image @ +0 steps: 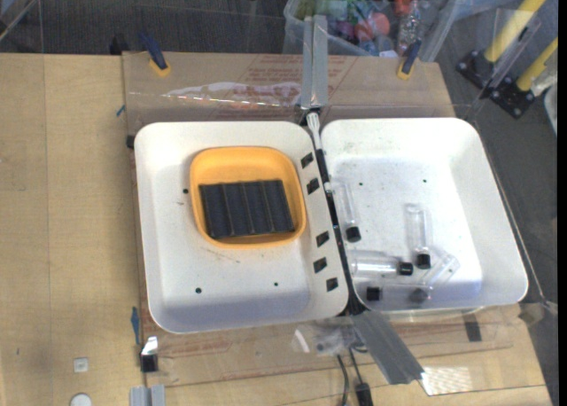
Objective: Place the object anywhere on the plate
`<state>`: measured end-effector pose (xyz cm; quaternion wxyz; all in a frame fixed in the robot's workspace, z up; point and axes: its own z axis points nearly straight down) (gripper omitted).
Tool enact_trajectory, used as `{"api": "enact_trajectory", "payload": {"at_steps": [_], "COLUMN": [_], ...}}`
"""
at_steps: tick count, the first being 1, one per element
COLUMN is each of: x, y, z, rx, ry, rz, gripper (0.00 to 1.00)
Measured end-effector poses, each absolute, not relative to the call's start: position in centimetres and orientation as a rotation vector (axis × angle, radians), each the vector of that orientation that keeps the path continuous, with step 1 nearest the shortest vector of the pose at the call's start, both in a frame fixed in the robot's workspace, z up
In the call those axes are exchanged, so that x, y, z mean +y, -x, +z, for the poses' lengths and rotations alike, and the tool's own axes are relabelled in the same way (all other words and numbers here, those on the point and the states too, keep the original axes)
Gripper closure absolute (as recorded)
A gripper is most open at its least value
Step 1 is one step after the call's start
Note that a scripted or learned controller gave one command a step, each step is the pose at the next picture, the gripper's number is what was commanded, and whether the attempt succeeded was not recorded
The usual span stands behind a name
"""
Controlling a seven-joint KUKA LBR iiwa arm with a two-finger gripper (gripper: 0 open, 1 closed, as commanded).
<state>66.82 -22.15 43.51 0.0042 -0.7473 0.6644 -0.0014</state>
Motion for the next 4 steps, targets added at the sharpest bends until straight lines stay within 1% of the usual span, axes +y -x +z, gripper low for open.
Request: {"api": "enact_trajectory", "payload": {"at_steps": [1,2,3,4], "x": [-21.76,-21.33,-21.06,-21.33], "y": [-66.83,-66.79,-66.86,-66.84], "z": [43.5,43.46,43.54,43.38], "rx": [1.762,1.577,1.256,0.843], "ry": [2.592,2.71,2.874,3.02], "rz": [-0.004,-0.001,-0.008,-0.003], "gripper": [1.0,1.0,1.0,1.0]}}
